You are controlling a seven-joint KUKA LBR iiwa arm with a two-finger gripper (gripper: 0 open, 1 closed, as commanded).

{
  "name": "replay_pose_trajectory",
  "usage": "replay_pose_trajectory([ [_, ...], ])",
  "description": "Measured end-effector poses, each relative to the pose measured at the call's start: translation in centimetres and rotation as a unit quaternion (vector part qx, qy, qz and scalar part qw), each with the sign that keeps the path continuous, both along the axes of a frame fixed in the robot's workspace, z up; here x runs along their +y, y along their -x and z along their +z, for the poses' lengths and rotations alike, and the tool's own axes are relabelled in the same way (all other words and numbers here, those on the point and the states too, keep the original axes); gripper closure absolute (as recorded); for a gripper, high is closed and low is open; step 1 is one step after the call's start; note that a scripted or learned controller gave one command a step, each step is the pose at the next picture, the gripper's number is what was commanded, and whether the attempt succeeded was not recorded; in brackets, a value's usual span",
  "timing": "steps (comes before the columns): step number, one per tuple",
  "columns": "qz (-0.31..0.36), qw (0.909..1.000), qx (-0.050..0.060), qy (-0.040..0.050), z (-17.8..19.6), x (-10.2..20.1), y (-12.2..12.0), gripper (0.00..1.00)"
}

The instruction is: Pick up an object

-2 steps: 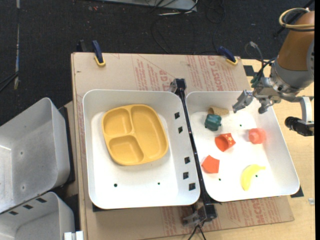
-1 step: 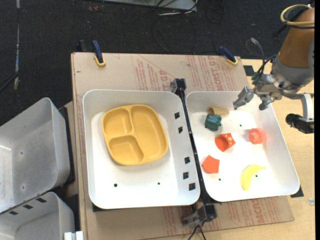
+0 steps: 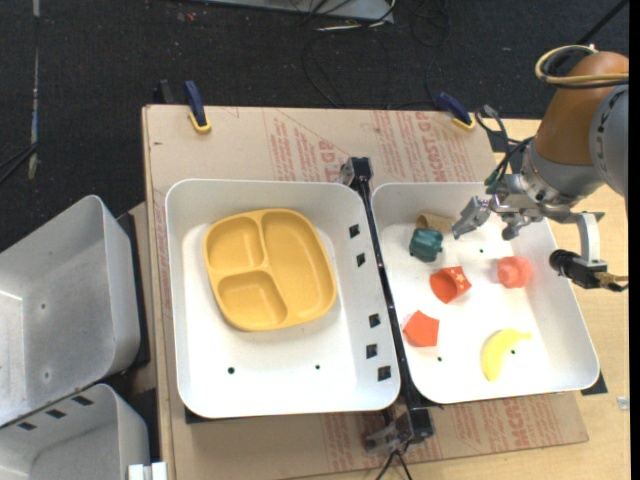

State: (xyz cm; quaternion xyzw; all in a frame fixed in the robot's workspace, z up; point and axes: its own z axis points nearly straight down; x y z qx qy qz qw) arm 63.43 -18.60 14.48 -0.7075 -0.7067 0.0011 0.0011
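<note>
The right bin [image 3: 560, 363] holds several small objects: a teal block [image 3: 426, 244], a red block [image 3: 450, 283], a pink piece [image 3: 513, 272], an orange-red piece [image 3: 421, 329] and a yellow banana [image 3: 503, 352]. A small tan item [image 3: 434, 222] lies by the bin's far wall. My gripper [image 3: 487, 228] hangs over the far part of this bin, between the teal block and the pink piece. It is open, with nothing between its fingers.
The left bin [image 3: 190, 368] holds a yellow divided plate [image 3: 270, 268]. A black divider [image 3: 378, 298] runs between the two bins. Blue-and-yellow clamps [image 3: 198, 108] pin the cardboard at the back. Grey tubs [image 3: 60, 308] stand at the left.
</note>
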Motion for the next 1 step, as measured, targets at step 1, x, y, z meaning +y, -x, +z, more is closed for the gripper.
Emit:
replay_pose_trajectory([
  [1, 0.0, 1.0, 0.0, -0.0001, -5.3, 0.07, 0.03, 0.0],
])
